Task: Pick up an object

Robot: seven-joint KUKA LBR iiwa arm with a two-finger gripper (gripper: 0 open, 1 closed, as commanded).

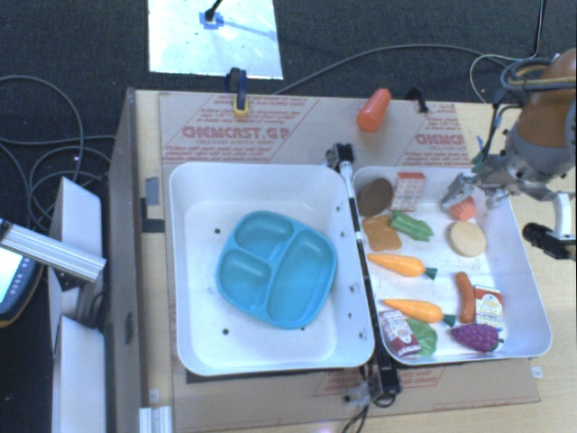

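Fingers (462, 197) spread around round orange-red toy (463, 209), right bin (532, 282), no visible grip.

A small salmon-red object (462, 208) lies at the right bin's (532, 318) far edge.

Grey arm (541, 147), orange band, silver wrist, looped cables.

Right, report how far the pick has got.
Done: the two-finger gripper has reached the right white bin, over a small orange-red toy piece. In hand: nothing visibly lifted; whether the fingers grip it is unclear. Left: grasping and raising it.
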